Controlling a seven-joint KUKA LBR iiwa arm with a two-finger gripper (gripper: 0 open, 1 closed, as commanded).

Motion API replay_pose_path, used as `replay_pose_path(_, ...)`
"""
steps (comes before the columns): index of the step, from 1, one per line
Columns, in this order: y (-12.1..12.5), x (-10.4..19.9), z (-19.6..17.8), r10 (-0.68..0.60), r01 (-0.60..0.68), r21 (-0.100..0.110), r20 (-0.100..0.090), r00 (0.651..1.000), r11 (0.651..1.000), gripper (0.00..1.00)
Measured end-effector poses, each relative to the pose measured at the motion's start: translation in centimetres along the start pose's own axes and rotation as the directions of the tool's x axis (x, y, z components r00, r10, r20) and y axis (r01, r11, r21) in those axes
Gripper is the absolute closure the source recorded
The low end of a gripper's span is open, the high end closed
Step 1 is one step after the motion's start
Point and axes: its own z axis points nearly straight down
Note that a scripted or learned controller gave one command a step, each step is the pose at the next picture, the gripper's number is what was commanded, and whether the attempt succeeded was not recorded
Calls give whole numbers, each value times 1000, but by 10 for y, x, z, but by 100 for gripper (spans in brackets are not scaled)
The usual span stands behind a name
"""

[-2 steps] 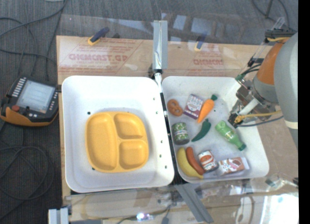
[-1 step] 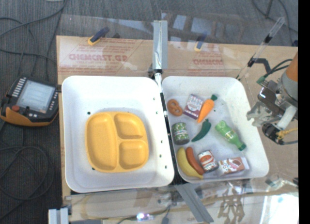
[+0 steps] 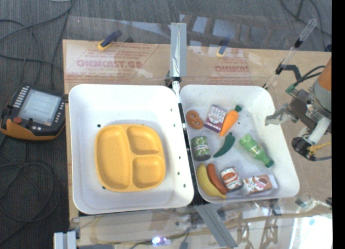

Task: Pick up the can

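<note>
Approach had barely begun: the gripper [image 3: 280, 116] hung at the right bin's [image 3: 280, 180] right rim, its grip state impossible to tell. The can [image 3: 200, 147] stood against that bin's left wall, so reaching across came next.

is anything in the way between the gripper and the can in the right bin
Yes. The gripper hangs over the right rim of the right white bin; the small dark green-labelled can stands by the left wall. Between them lie the green plastic bottle and dark green pepper. Nothing covers the can's top.
</note>
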Motion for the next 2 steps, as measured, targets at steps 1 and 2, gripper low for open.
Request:
replay_pose_path(1,-39,-10,144,17,-17,-3,-4,1000,1000,0)
replay_pose_path(2,-66,67,148,115,-115,-19,-7,993,993,0)
